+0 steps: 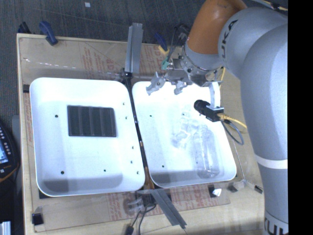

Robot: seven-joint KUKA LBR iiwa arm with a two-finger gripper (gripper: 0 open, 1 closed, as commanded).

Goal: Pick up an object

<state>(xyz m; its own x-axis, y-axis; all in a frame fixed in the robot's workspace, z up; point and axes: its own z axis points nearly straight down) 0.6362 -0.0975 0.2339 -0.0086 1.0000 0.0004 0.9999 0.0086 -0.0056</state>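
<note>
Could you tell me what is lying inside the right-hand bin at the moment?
Inside the right bin lie clear, see-through objects: a bottle-like one and a smaller cluster beside it. Their exact shapes are hard to make out. The gripper hangs above the bin's far edge.

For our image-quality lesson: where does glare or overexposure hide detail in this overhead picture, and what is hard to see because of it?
In the camera view, both white bins wash out: the right bin nearly swallows the clear plastic objects, while the left bin's dark grey ridged block stays crisp.

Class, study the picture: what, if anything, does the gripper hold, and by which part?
Nothing. The gripper hangs open over the right bin's far edge, apart from the clear objects lying in it.
</note>
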